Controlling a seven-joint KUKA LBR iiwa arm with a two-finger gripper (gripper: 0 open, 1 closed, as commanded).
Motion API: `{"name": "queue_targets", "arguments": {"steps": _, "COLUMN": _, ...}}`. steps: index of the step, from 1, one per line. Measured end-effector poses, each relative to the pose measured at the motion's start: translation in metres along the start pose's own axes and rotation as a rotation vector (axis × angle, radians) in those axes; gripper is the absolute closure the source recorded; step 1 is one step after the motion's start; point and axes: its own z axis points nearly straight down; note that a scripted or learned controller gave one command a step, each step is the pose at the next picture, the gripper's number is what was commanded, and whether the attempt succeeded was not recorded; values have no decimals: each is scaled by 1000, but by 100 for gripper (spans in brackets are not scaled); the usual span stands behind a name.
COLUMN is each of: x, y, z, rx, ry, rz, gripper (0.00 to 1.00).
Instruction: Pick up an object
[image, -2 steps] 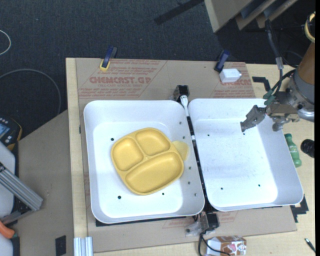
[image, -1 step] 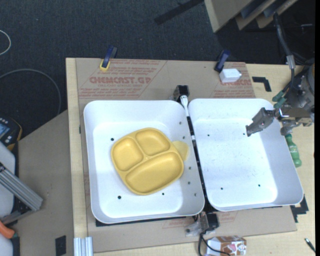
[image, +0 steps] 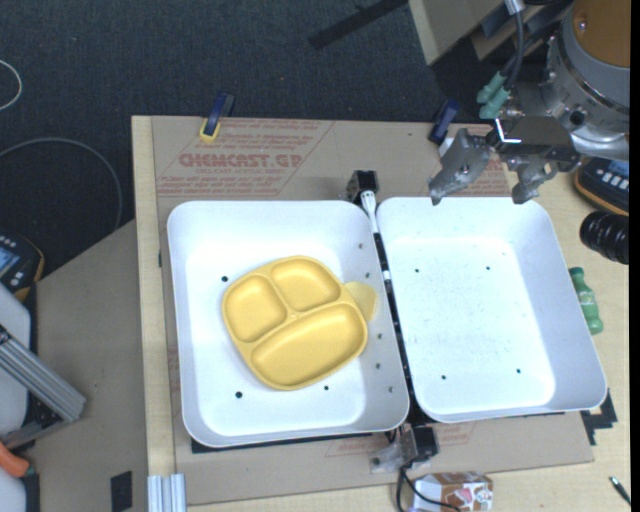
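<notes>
One object waits: a yellow divided plate (image: 293, 322) lying flat in the left bin (image: 190, 235). The pincer (image: 482, 180) hangs wide and empty over the far edge of the right bin (image: 560, 250), well apart from it. Judged risk: the plate's low, broad rim could slip between the fingers or slide against the bin wall.
</notes>
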Motion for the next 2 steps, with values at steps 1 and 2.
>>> {"name": "queue_targets", "arguments": {"steps": 1, "x": -7, "y": 0, "z": -3, "rx": 12, "ry": -6, "rz": 14, "gripper": 100}}
{"name": "queue_targets", "arguments": {"steps": 2, "x": 2, "y": -9, "z": 100, "rx": 30, "ry": -7, "rz": 17, "gripper": 100}}
